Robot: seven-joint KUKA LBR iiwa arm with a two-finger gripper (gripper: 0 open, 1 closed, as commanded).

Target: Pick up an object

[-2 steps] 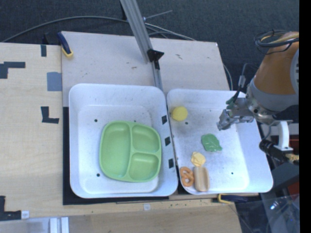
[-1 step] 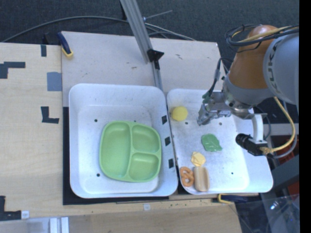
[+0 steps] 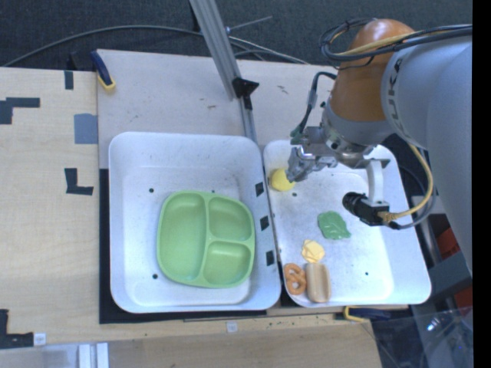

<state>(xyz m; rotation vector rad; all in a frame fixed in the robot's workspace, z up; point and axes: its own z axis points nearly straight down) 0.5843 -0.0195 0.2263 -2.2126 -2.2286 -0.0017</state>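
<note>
The claw [image 3: 296,169] hangs low over the far left corner of the right-hand shallow white bin [image 3: 399,271], just beside a small round yellow object [image 3: 281,180]; I cannot tell from here how it is set. Nearer lie a green leafy piece [image 3: 334,225], a brown pretzel [image 3: 294,277] and a tan bun [image 3: 317,281]. The left white bin [image 3: 123,205] holds a pale green divided plate [image 3: 205,238].

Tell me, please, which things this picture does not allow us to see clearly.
- Gripper, camera view: wrist above hides the fingers.
- Yellow object: gripper covers its right side; grasp unclear.
- Pretzel-like piece and bun-like piece: too small to identify.
- Right bin: arm covers the far corner.
</note>
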